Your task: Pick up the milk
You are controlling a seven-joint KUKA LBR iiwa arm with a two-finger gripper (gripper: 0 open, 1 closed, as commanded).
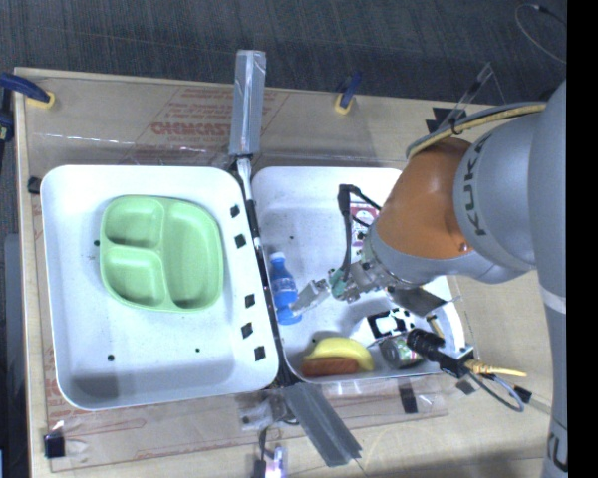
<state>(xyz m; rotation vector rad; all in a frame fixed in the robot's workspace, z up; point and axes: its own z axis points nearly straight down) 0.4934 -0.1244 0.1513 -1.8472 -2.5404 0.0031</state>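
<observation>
My gripper (337,287) hangs low over the middle of the right bin (309,192), its tip pointing left toward a blue bottle (282,287) that lies against the bin's left wall. A white pack with pink print (360,217), which may be the milk, peeks out from under the orange wrist band at the back of the bin; the arm covers most of it. Nothing shows between the gripper's tips.
A yellow banana (340,349) lies on a red item (327,367) at the right bin's front edge. The left bin (70,357) holds a green divided plate (163,252). The arm's bulk covers the right bin's right half.
</observation>
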